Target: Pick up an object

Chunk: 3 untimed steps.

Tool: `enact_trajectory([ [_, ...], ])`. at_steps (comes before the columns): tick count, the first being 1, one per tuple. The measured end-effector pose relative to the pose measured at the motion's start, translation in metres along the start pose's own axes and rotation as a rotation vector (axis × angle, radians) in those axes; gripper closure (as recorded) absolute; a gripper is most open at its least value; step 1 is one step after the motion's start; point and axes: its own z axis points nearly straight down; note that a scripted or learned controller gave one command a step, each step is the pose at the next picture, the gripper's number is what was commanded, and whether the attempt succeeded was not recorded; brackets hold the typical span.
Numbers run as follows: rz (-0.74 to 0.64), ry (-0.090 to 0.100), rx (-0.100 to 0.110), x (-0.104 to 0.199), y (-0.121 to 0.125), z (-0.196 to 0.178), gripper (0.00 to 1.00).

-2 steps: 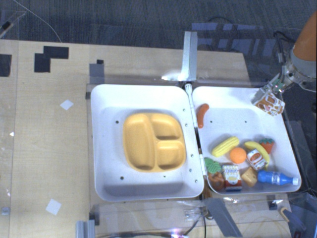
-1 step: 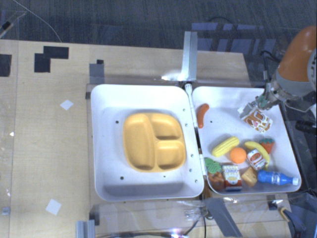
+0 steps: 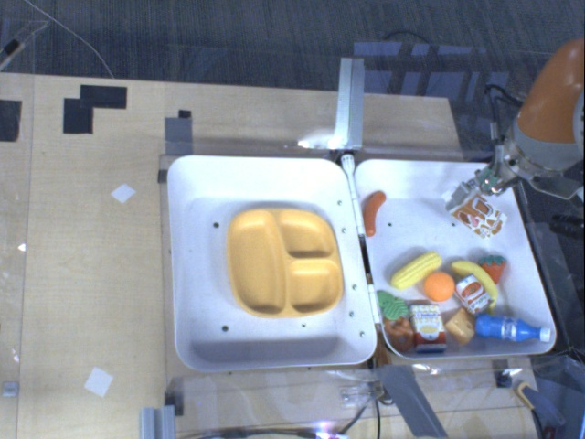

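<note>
While the gripper (image 3: 486,185) is hanging over the far right corner of the right bin (image 3: 413,174), I cannot tell how it is set, since it is small and blurred against the bin wall. Just below it, a small orange-and-white packet (image 3: 478,215) is lying tilted on the bin floor; whether the two are touching cannot be told. Behind the gripper, the grey arm with its orange band (image 3: 554,99) is reaching in from the right. Farther out, a red sausage (image 3: 373,211) is resting by the bin's left wall, and a corn cob (image 3: 416,268), an orange (image 3: 440,286), a banana (image 3: 479,276), a strawberry (image 3: 494,268) and a blue bottle (image 3: 512,329) are crowding the near end. Beside this, the left bin (image 3: 196,273) is bearing a yellow divided tray (image 3: 283,261).
</note>
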Motion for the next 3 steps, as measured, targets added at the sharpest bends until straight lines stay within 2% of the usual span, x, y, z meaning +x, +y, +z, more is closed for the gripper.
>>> enact_trajectory([
  [3, -0.027, -0.018, -0.015, -0.001, 0.008, -0.038, 1.0],
])
